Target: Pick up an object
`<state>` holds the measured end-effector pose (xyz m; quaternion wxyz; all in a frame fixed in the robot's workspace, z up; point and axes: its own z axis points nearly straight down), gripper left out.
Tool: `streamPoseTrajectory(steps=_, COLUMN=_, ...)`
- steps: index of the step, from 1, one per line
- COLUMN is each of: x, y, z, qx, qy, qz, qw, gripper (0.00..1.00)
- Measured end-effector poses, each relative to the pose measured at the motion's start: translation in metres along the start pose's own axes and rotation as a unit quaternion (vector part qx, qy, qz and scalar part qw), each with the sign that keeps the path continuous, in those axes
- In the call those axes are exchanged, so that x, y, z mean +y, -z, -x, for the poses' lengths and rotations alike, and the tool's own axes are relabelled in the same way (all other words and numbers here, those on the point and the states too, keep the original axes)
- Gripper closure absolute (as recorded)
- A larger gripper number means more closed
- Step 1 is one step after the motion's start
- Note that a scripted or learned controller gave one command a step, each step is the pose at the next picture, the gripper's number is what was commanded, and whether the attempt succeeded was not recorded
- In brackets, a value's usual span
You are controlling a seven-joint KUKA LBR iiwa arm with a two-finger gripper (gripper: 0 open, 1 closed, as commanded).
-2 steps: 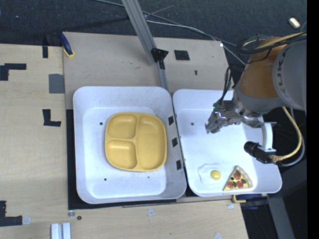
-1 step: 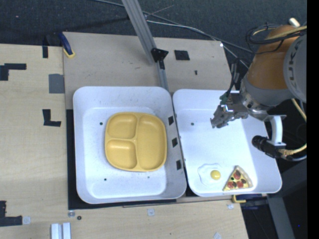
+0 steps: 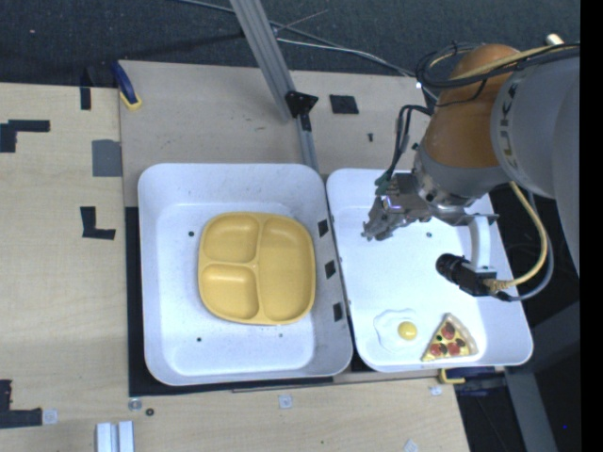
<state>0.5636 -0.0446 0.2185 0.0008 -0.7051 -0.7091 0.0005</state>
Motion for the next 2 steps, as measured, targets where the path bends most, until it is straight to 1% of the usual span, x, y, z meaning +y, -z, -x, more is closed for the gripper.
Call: streamPoseTrajectory(steps=2, x=0.037, y=0.019, z=-0.103, qx=0.0, qy=0.0, qz=0.001, qw=1.0, gripper=1.0)
